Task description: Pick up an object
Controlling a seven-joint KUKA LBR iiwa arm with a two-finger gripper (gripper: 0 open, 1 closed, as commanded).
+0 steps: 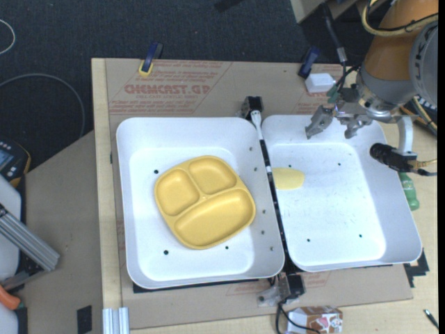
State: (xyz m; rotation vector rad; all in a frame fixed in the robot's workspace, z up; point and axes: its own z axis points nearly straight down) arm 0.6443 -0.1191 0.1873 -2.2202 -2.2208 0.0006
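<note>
A yellow divided plate [204,201] with three compartments lies in the left bin [139,145]. A small pale yellow object [288,179] lies in the right bin [348,249], near its left wall. My gripper [336,125] hangs over the far edge of the right bin, up and to the right of the pale yellow object. Its fingers [316,126] are spread apart and nothing sits between them.
A green object [409,190] lies along the right rim of the right bin. Both bins rest on a cardboard sheet [174,89]. Clips and cables sit at the bins' edges, and grey gear stands at the left border.
</note>
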